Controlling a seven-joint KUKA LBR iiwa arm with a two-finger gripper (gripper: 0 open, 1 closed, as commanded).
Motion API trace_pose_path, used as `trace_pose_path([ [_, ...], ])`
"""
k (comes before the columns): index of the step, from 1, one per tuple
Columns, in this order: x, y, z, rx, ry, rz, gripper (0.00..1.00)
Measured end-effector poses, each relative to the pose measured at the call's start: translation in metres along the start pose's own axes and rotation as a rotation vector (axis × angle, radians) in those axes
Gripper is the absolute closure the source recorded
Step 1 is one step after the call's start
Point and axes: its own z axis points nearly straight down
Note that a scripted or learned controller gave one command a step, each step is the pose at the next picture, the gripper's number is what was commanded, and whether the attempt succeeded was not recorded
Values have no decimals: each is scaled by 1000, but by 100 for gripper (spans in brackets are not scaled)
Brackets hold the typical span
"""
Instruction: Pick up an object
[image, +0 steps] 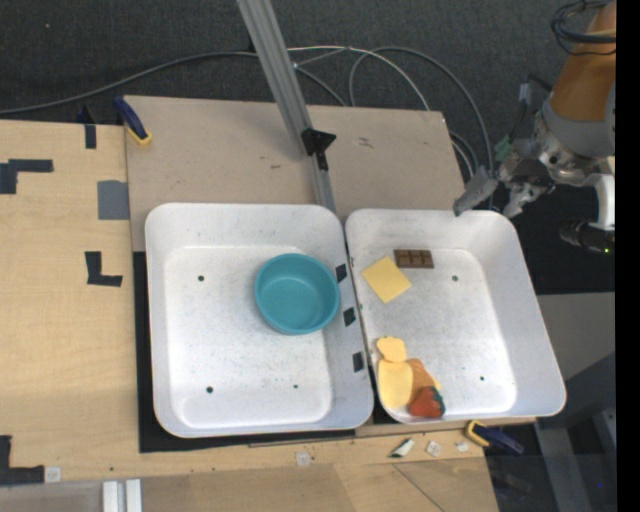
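The left bin (180, 300) holds a round teal bowl (296, 292), smooth and glossy, toward its 3 o'clock side. The right bin (520, 330) holds a flat yellow square (386, 279) and a small dark brown block (413, 260) near 11 o'clock, plus a heap of yellow, orange and red toy pieces (408, 384) at 7 o'clock. Both bins are shallow, white and speckled. The gripper (492, 195) hangs beyond the right bin's 1 o'clock corner, its fingers spread apart, nothing between them.
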Motion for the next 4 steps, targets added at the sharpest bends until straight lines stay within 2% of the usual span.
trace_pose_path([
  [1, 0, 0, 0, 1, 0, 0, 0],
  [2, -8, -1, 48, 4, 0, 1, 0],
  [3, -6, -4, 113, 7, 2, 1, 0],
  [4, -6, -2, 161, -6, -1, 1, 0],
])
